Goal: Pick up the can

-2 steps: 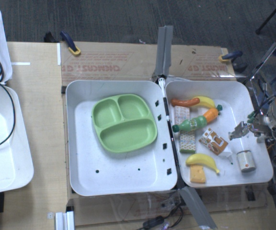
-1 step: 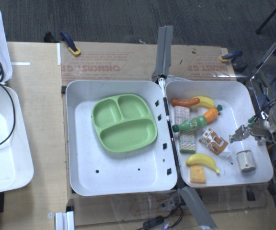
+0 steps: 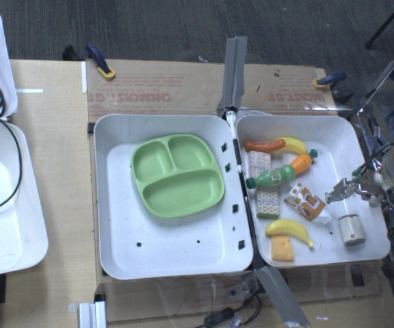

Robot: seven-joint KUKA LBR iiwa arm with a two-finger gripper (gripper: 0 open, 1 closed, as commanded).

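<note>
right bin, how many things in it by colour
Yellow: 2, banana, banana
Orange: 3, carrot, sausage, wedge
Green: 1, bottle
Silver: 1, can
Patterned packets: 3
Total: 10

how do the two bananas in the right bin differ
The upper banana lies near the bin's far side, against the hot dog; the lower banana lies near the front, just above the orange cheese wedge. The upper banana is partly covered by the hot dog, while the lower banana shows whole. Both are yellow, curved and lie flat in the right bin.
</note>
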